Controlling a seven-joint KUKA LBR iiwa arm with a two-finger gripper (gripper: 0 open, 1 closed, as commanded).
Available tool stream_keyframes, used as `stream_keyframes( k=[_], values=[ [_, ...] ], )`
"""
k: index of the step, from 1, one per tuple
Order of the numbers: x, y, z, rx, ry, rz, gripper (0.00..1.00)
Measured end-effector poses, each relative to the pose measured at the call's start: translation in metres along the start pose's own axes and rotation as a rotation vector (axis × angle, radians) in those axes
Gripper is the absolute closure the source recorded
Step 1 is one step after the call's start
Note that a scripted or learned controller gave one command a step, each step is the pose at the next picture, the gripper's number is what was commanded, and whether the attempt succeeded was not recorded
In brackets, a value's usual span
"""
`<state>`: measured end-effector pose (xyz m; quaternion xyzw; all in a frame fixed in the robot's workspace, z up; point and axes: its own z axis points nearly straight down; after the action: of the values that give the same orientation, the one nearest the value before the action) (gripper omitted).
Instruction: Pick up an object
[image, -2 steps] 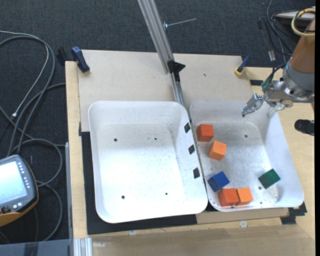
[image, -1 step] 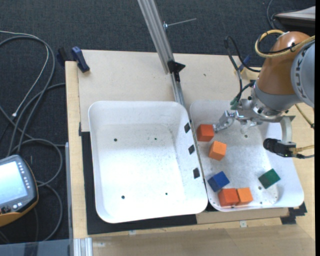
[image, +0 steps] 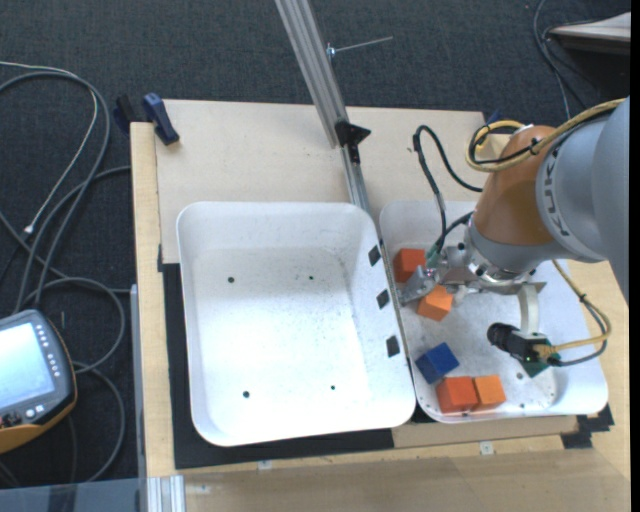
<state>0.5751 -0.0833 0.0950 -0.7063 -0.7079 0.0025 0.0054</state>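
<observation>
At the lower right of the frame, in the right bin (image: 570, 395), an orange-red block (image: 458, 393) and an orange block (image: 489, 390) sit touching, a blue block (image: 436, 361) just above-left of them. Higher up, my gripper (image: 428, 291) is closed on a small orange cube (image: 435, 302), pinched between my fingers near the bin's left wall. Another orange-red block (image: 408, 265) lies just beyond. My arm (image: 560, 195) reaches in from the upper right, wrist bent downward. The left bin (image: 200, 225) sits mid-frame
</observation>
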Motion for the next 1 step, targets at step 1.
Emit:
stream_keyframes(
  k=[1],
  values=[
    [0.0248, -0.0061, -0.1099, -0.020, -0.004, -0.002, 0.00]
  ],
)
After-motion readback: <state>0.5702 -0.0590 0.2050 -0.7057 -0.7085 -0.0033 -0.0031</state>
